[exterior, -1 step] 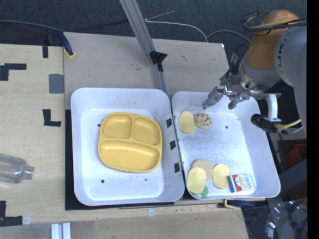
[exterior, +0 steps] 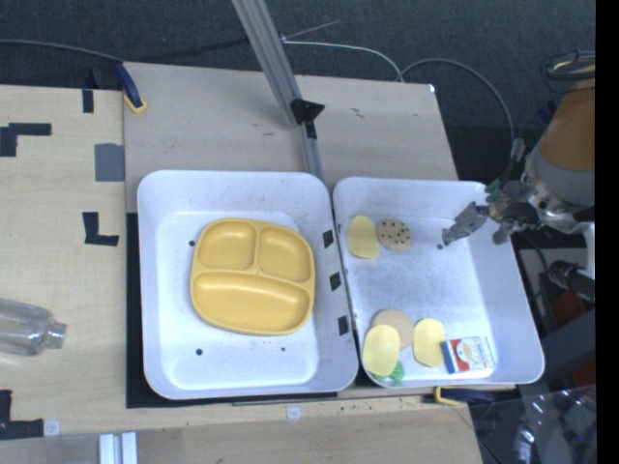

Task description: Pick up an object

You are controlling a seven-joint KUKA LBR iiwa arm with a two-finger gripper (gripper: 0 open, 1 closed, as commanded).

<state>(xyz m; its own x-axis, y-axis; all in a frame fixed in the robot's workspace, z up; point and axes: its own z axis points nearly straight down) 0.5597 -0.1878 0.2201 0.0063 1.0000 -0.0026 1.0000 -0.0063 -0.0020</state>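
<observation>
The right bin (exterior: 503,288) holds several small items. At its far left lie a yellow chip-shaped piece (exterior: 363,237) and a brown speckled cookie (exterior: 393,232). Along its near edge are a tan disc (exterior: 395,321), two yellow oval pieces (exterior: 381,348) (exterior: 428,341) and a small red, white and blue box (exterior: 470,355). My gripper (exterior: 462,224) hangs over the bin's far right part, pointing left, right of the cookie and apart from it. Nothing shows in its grasp.
The left bin (exterior: 164,259) holds a yellow divided plate (exterior: 253,276). A slanted metal pole (exterior: 276,61) ends at the bins' far edge. A clear plastic bottle (exterior: 24,325) lies on the bench at far left. Cables run behind the right bin.
</observation>
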